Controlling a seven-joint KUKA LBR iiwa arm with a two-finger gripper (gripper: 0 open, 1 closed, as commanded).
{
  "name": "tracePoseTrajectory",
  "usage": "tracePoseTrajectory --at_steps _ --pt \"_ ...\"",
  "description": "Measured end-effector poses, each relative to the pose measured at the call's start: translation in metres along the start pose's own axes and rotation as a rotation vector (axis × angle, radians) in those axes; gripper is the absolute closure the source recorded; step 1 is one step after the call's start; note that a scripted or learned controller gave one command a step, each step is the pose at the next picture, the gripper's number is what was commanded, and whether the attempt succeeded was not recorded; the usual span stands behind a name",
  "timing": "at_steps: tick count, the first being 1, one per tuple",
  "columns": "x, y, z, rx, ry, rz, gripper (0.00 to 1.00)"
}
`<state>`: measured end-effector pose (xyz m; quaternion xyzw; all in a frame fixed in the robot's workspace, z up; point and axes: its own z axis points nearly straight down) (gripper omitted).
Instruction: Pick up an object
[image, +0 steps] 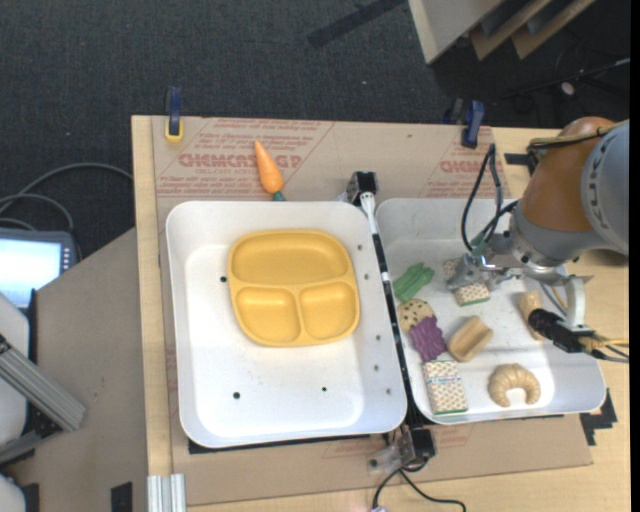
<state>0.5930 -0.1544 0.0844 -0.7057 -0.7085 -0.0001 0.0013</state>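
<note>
Dark carpet surrounds the bench, and on it 2 white bins stand side by side on a cardboard sheet. We see the gripper (478, 270) low in the right bin (590, 385), just above a small square sandwich piece (471, 293), which we take as the object to pick. We cannot tell if the claw is released or clenched, because the wrist hides it.

The sandwich piece looks like a light toy of foam or plastic, rather stiff, not fragile. We think the best hold is across its 2 flat sides.

Around it lie other toys: a green pea pod (412, 280) to its left, a cookie (412, 313) and purple grapes (428, 337) below, a bread roll (469, 338), a cracker pack (445, 387) and a croissant (514, 384). None touches the sandwich piece, but the pea pod is near and a finger may push it.

In the left bin (200, 330) rests a yellow divided plate (294, 286), and a toy carrot (268, 168) lies outside on the cardboard.
</note>
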Motion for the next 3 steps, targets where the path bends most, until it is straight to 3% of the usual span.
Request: tracePoseTrajectory --at_steps 1,2,3 --pt "0.058 0.005 -0.001 -0.002 -0.001 0.000 1.00" --pt "0.063 -0.011 -0.060 -0.007 -0.002 0.003 1.00" --pt "0.112 -0.040 -0.102 -0.001 0.000 0.000 1.00"
